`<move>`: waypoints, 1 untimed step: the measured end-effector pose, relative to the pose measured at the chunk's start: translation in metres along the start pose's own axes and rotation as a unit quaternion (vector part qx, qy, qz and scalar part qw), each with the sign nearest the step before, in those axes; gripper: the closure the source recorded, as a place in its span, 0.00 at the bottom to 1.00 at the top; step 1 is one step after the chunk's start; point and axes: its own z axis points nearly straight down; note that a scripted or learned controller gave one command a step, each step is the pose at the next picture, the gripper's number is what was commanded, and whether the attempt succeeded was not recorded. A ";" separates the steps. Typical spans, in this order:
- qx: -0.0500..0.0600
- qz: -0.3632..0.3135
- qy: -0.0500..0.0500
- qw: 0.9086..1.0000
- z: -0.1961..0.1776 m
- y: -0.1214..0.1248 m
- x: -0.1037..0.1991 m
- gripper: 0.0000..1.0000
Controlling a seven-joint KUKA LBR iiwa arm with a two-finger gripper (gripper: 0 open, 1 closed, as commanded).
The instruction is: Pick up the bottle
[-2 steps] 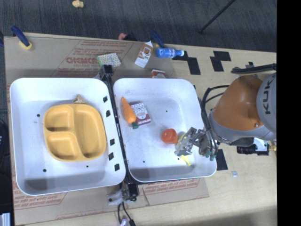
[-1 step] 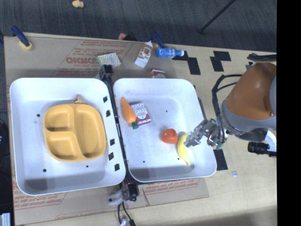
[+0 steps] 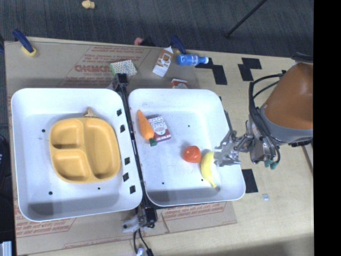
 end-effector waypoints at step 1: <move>0.000 -0.167 0.000 0.986 -0.024 0.000 0.000 1.00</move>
